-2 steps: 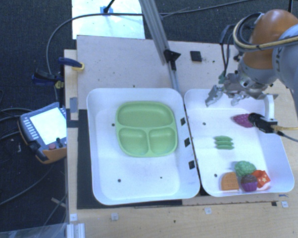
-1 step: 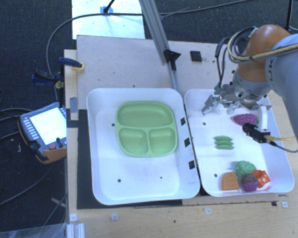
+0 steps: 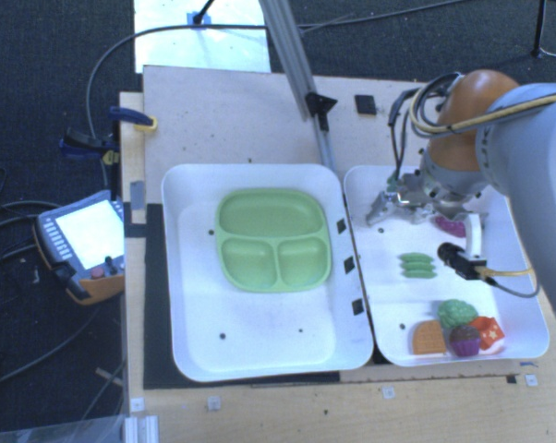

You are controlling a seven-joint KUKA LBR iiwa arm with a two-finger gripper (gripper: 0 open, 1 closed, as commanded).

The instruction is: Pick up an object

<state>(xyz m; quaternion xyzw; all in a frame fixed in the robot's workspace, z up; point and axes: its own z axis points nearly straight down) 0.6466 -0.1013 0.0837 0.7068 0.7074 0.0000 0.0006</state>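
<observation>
Green ridged pea pods (image 3: 417,265), right bin (image 3: 518,340)

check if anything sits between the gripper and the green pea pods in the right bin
Nothing visible does. The gripper hangs over the upper part of the right bin, and the green pea pods lie lower and to the right of it with bare white bin floor between. The other toy food is clustered further down, near the bin's lower edge.
</observation>
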